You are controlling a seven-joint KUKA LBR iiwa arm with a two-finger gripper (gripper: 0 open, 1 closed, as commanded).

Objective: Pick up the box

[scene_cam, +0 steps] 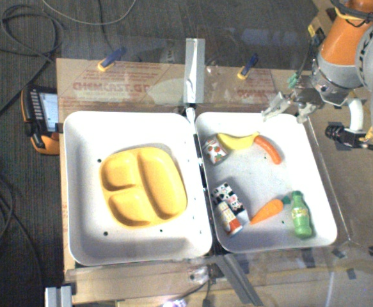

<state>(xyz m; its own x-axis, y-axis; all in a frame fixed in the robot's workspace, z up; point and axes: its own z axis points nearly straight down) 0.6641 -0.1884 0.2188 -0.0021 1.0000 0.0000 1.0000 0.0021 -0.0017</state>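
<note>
KUKA gripper (pixel 288 107) is seen over the far-right corner of the right bin (pixel 320 190), fingers spread apart, nothing held. The box (pixel 229 208) — black-and-white patterned w/ red end — is seen lying near the bin's left wall, beside a carrot (pixel 267 210).

bench (pixel 135 88) | 2 white bins side by side: left bin (pixel 77 133), right bin (pixel 317 190)

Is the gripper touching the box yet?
Apart. The camera view shows the gripper at the right bin's far rim, with bare bin floor between it and the box.
</note>
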